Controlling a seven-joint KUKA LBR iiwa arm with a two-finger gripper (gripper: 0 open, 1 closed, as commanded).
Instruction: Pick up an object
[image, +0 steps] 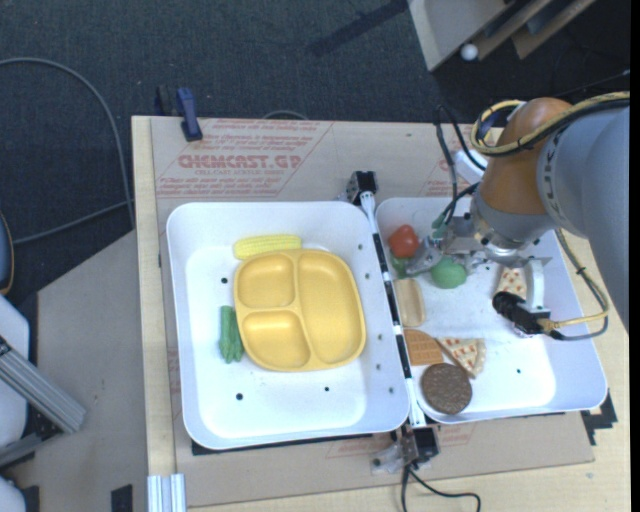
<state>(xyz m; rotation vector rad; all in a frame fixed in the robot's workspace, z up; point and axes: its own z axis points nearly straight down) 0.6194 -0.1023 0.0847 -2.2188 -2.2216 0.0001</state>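
- Green round toy (449, 273) sits in the right-hand bin (560, 385), right under the gripper (441, 256) and touching it as far as I can see.
- Honestly can't tell whether the gripper is open or closed, the wrist hardware covers that part. So I can't say the green toy is actually held.
- Red tomato (404, 241) is just beside the gripper, on the side toward the other bin and a bit further up the view.
- Tan stick-shaped piece (410, 300) lies near the gripper, below it in the view, along the bin's inner wall.
- On the arm side of the gripper, a speckled pizza-looking piece (511, 280) is partly hidden by the arm (560, 170).
- Further down from the gripper: an orange cracker (424, 347) with a pizza slice (464, 353) touching it.
- Past those, a brown round patty (446, 388) sits in the bin's near corner, well apart from the gripper.
- Over in the left bin (200, 400), well away from the gripper: a yellow divided plate (298, 307), with a corn cob (268, 245) at its far edge and a green pea pod (231, 334) just beside its outer edge.
- Farthest off, a blue clip (187, 113) at the back edge of the surface (250, 155).
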